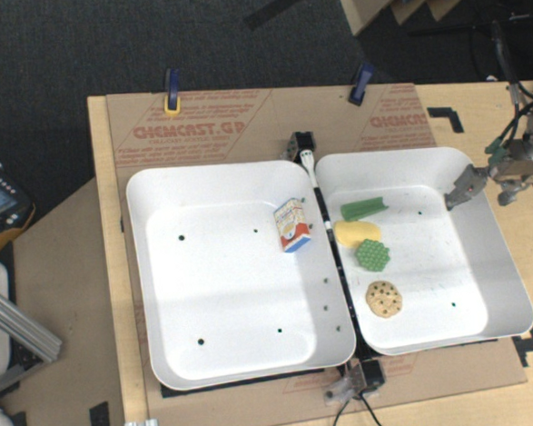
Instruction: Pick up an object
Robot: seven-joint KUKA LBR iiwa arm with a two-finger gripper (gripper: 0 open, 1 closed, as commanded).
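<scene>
My gripper (479, 187) hangs over the far right rim of the right bin (489, 265), apart from every object. In that bin's left part lie a green flat strip (364, 209), a yellow piece (353, 233), a green bumpy round piece (373, 256) and a chocolate-chip cookie (384, 299). A small red, white and blue carton (292, 226) lies in the left bin (212, 339) near its right wall. Nothing is seen in the gripper.
The two bins sit side by side on a cardboard sheet (242, 118) held by blue clamps (172, 94). A black divider (328, 249) runs between the bins. Cables and arm parts (520, 135) crowd the right edge.
</scene>
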